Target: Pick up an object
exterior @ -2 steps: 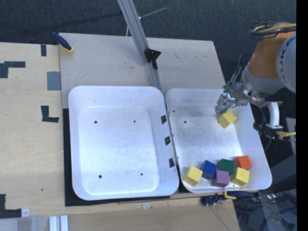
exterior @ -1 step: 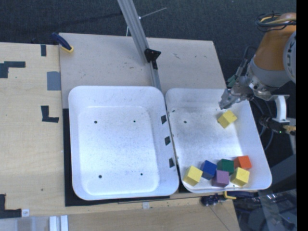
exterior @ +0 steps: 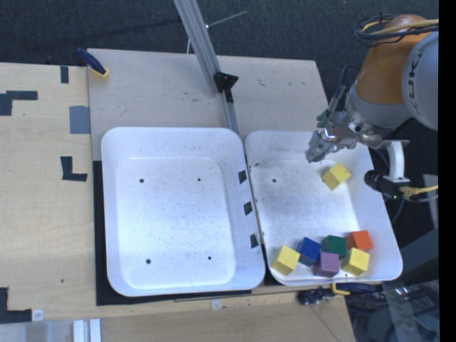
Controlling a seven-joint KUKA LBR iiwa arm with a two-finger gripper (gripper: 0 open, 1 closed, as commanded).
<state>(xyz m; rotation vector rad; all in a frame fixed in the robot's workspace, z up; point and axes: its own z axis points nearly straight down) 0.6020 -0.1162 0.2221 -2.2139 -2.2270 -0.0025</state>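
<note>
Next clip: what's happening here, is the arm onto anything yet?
The grey arm's pincer hovers over the right white bin, just up-left of a lone yellow cube; no cube sits between its fingers. Six more small cubes (yellow, blue, green, purple, orange, yellow) cluster at that bin's near edge. The left white bin sits alongside.

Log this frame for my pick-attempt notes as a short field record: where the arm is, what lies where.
gripper: above the right bin's far end, holding nothing visible
nearest object: yellow cube, lying apart from the others
right bin: near corner holds yellow, blue, green, purple, orange and yellow cubes
left bin: beside it
</note>
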